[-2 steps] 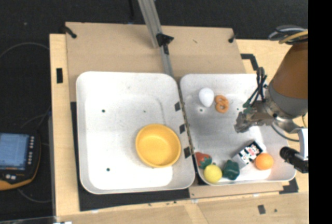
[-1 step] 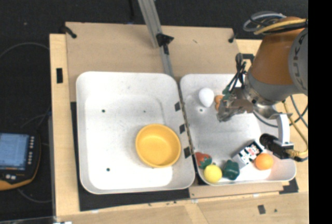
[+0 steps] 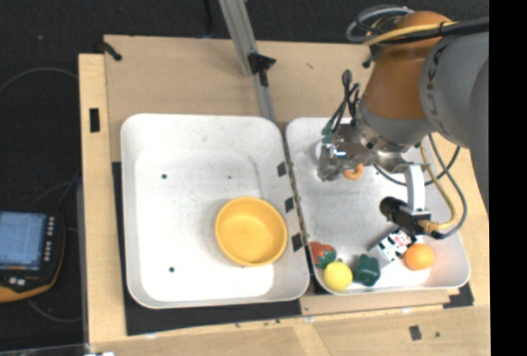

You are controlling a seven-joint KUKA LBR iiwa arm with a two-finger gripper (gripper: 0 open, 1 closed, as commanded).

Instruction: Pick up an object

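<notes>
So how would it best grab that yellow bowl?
Probably by the rim. The bowl sits upright and open in the left bin, apart from the walls, too wide to span. Coming straight down, one finger inside and one outside its wall looks most workable.

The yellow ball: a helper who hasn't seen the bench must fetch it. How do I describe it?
Go to the right bin and follow its near wall to the cluster of small things. The yellow ball sits between a red piece and a dark green block, the sole yellow thing there.
</notes>
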